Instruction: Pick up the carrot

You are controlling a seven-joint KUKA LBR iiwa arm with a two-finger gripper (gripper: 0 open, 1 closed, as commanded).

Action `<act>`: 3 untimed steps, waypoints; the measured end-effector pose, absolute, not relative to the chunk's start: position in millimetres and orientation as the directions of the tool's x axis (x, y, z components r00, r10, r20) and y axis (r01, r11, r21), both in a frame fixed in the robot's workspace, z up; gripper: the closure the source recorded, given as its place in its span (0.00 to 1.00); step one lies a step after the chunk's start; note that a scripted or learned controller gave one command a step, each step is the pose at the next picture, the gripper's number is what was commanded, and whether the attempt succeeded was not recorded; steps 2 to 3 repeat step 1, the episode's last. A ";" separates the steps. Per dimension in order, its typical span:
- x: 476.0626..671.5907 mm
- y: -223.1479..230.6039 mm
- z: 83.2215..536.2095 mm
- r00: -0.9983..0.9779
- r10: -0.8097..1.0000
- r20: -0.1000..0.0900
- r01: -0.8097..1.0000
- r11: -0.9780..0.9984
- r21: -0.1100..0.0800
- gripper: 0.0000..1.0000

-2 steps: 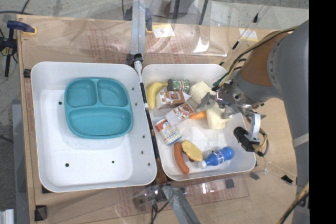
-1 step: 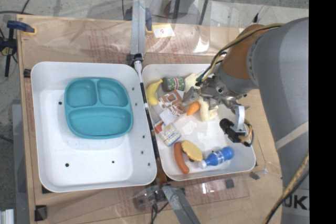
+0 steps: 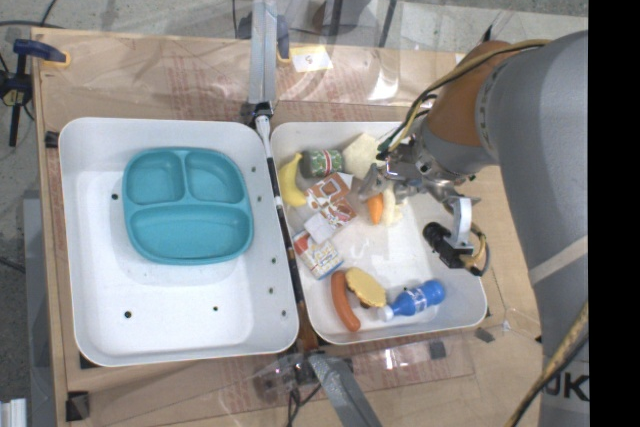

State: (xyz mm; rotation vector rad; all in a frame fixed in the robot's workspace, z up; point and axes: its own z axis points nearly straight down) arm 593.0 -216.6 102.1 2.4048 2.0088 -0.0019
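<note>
Clutter is what the gripper (image 3: 382,195) is lowered into, in the right-hand white bin (image 3: 470,315). The carrot (image 3: 376,209), a small orange piece, is seen directly at the tip of the tool, with a pale object (image 3: 391,206) pressed against its far side. Whether the carrot is pinched or merely touched cannot be told, since the tips are hidden by the wrist and by the carrot itself.

Just beyond the tool, toward the bin's back wall, a pale block (image 3: 360,153) and a green can (image 3: 322,161) are packed close. Beside the tool, toward the other bin, small printed cartons (image 3: 330,200) lie against a banana (image 3: 291,183). Below the tool, toward the near wall, a hot dog (image 3: 345,301), a yellow wafer-like piece (image 3: 367,287) and a blue bottle (image 3: 415,299) are grouped.

Several risks are judged likely. The pale object may be caught together with the carrot, or instead of it, because the two are touching. The carrot is short and rounded, so it may be squeezed out sideways if it is gripped off-centre. The cartons may be nudged as the tool is raised. The left bin (image 3: 100,315), well away, holds a teal divided plate (image 3: 187,205) and is not at risk.
</note>
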 end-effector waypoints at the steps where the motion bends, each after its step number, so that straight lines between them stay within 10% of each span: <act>1: 647.7 -148.5 183.5 0.127 0.992 0.000 0.992 -0.127 -0.001 1.00; 3: 647.7 -148.5 183.5 0.127 0.992 0.000 0.992 -0.127 -0.001 1.00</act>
